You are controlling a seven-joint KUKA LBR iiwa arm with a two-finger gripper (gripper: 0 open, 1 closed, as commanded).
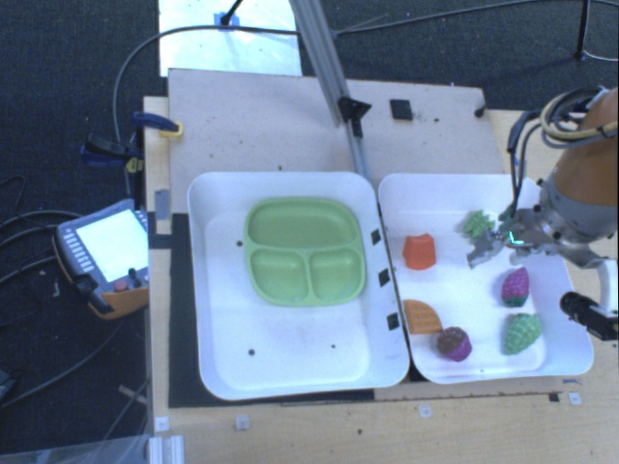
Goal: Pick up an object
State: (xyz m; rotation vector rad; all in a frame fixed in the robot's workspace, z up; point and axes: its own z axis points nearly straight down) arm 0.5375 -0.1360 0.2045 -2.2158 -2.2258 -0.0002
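Note:
My gripper [484, 250] hangs over the right bin [580, 361], in its upper middle part, with the arm coming in from the right. Just above and left of it lies a small green leafy piece [476, 223], very close to the gripper tip. A red-orange block [419, 251] sits to the gripper's left. Below and right of the gripper are a magenta berry-like fruit [515, 286] and a green grape bunch [521, 333]. An orange slice [422, 315] and a dark purple fruit [453, 343] lie near the bin's lower left corner.
The left bin [222, 356] bears a green divided plate [306, 251]. A grey pole [324, 51] slants down to the bins' shared back edge. A handheld pendant [104, 256] lies off the bench to the left. Cables run across the dark floor.

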